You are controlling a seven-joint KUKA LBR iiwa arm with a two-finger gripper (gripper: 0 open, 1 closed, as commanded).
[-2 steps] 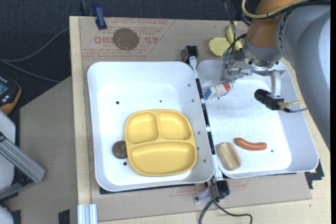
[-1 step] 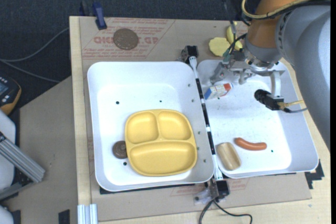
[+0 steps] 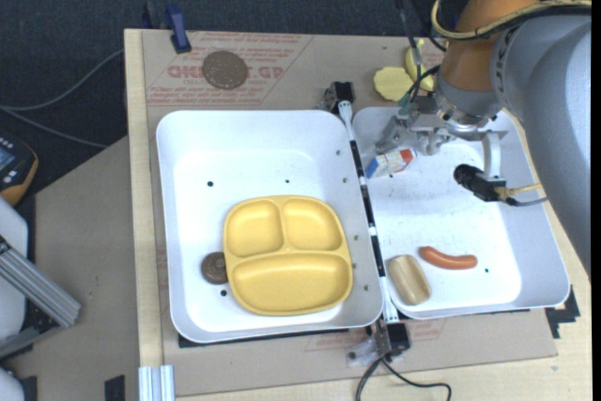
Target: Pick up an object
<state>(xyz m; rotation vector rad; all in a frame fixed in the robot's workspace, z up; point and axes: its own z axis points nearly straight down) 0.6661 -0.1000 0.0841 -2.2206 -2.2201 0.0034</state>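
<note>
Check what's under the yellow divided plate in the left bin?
A brown round piece pokes out from beneath the yellow divided plate at its left edge. The rest of it, and anything else below, is covered.

right white bin [image 3: 526, 282]: a small white packet with blue and red ends [image 3: 389, 162] lies tilted at the upper left, just beside the dividing wall. a toy red-orange sausage [image 3: 448, 259] lies flat near the front, and a tan bread-like roll [image 3: 408, 279] sits just to its left, close but apart, in the front left corner.
</note>
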